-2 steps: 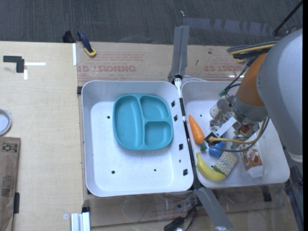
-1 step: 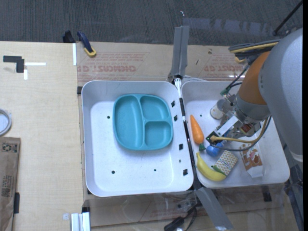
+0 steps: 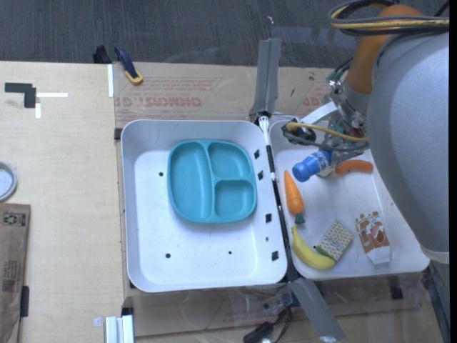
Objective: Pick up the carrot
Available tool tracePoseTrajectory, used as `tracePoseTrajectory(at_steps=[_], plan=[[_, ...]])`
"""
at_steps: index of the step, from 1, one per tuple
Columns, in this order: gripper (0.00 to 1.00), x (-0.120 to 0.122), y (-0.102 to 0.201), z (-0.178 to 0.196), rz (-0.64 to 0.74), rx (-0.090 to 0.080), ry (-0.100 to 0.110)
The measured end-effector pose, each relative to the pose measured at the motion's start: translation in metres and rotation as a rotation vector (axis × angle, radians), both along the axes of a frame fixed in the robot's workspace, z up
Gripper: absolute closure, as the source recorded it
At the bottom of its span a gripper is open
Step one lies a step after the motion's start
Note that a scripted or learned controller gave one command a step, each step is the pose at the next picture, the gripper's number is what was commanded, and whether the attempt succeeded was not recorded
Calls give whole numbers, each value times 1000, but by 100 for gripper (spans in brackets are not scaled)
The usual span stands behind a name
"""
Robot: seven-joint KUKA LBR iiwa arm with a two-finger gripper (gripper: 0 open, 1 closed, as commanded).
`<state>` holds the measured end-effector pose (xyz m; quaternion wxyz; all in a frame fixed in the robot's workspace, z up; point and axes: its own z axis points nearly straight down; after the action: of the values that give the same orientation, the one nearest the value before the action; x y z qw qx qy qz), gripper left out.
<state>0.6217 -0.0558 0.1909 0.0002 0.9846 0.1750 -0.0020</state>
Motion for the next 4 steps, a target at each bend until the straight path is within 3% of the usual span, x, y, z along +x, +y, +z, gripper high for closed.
tracePoseTrajectory(at_steps=[1,2,3,4], plan=[[0,0,0,0,0,0,0],[0,-30,56,0,351,2,2],[0,6,37,102,395,1,0],[0,-24,73,-2,412,2,3]])
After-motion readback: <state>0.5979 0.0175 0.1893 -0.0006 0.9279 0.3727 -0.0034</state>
